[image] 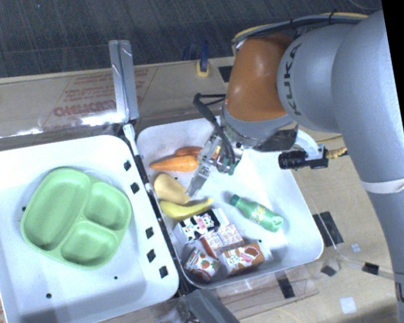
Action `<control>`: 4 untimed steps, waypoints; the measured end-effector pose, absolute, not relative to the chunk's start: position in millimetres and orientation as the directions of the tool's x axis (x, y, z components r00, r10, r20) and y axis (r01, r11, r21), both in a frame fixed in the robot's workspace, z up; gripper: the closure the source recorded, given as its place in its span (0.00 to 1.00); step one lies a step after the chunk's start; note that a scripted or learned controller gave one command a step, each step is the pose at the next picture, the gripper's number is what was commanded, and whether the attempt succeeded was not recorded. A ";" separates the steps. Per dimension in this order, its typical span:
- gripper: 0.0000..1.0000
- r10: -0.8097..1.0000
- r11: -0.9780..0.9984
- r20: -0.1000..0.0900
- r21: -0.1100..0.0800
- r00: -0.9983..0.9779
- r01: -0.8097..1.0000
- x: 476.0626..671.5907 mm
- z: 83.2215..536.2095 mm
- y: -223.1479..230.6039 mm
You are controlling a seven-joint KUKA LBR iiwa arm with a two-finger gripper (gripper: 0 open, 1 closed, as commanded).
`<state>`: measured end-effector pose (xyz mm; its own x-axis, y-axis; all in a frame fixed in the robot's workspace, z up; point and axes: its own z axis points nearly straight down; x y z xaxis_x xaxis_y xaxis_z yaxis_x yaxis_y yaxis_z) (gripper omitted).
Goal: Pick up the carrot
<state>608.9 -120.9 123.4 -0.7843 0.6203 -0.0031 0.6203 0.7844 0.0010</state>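
The orange carrot (pixel 175 165) lies on its side at the far left of the right bin (pixel 291 203), close to the divider between the bins. My gripper (pixel 209 165) hangs low over that bin, just right of the carrot's thick end and angled down toward the left. Its tip reaches toward the yellow bananas (pixel 178 200) in front of the carrot. Nothing shows in its grasp. The grey arm with its orange band (pixel 258 85) covers the bin's far right corner.
A green bottle (pixel 258 213) lies at the bin's middle right. Several small packaged snacks (pixel 219 250) sit at its near edge. The left bin (pixel 26 304) holds a green sectioned plate (pixel 76 215).
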 end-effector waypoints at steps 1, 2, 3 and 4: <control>0.00 0.674 0.739 -0.024 0.011 -0.738 0.674 626.6 105.7 -100.5; 0.00 0.598 0.802 -0.004 0.001 -0.802 0.598 634.7 104.5 -171.7; 0.00 0.528 0.849 0.001 -0.001 -0.849 0.528 623.8 92.0 -103.9; 0.00 0.529 0.849 0.001 -0.001 -0.849 0.529 623.9 92.1 -104.0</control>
<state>623.9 -104.0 92.1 -0.8489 0.5285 0.0009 0.5285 0.8489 -0.0005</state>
